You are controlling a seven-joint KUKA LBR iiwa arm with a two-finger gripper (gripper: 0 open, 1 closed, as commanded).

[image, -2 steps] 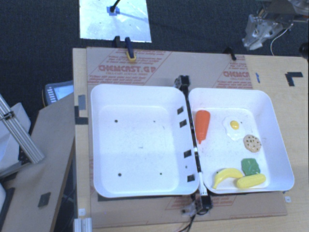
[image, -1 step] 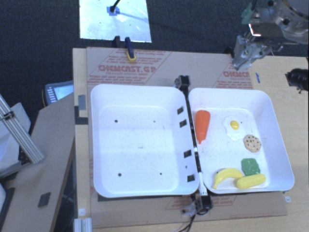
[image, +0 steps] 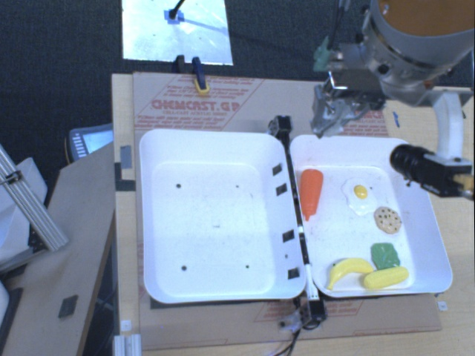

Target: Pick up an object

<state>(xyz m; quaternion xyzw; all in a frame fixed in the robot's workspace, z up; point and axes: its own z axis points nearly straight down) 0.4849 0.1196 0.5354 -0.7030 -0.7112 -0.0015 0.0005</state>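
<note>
The tabletop (image: 89, 221) carries a cardboard sheet (image: 223, 99) printed with red lettering, and on that sheet sit two shallow white bins side by side. The left bin (image: 159, 143) shows only small dark marks on its floor. The right bin (image: 434, 262) touches it along a shared edge lined with black clips and holds all the toy food.

The grey arm (image: 419, 28), with its orange band, enters from the upper right. Its gripper (image: 330, 121) hangs over the far left corner of the right bin, above the rim and apart from every object; whether its fingers are spread or closed cannot be told from this angle, and nothing is seen between them.

A square metallic plate (image: 178, 21) lies on the dark floor beyond the tabletop.

Inside the right bin, an orange carrot (image: 310, 193) lies along the left wall, tip pointing near. To its right is a fried egg (image: 360, 196), and just near-right of the egg sits a round cookie (image: 387, 219). In the near part of the bin, a banana (image: 347, 270) curves beside a yellow oblong piece (image: 384, 277), the two touching. A green piece (image: 385, 255) rests just behind them.
</note>
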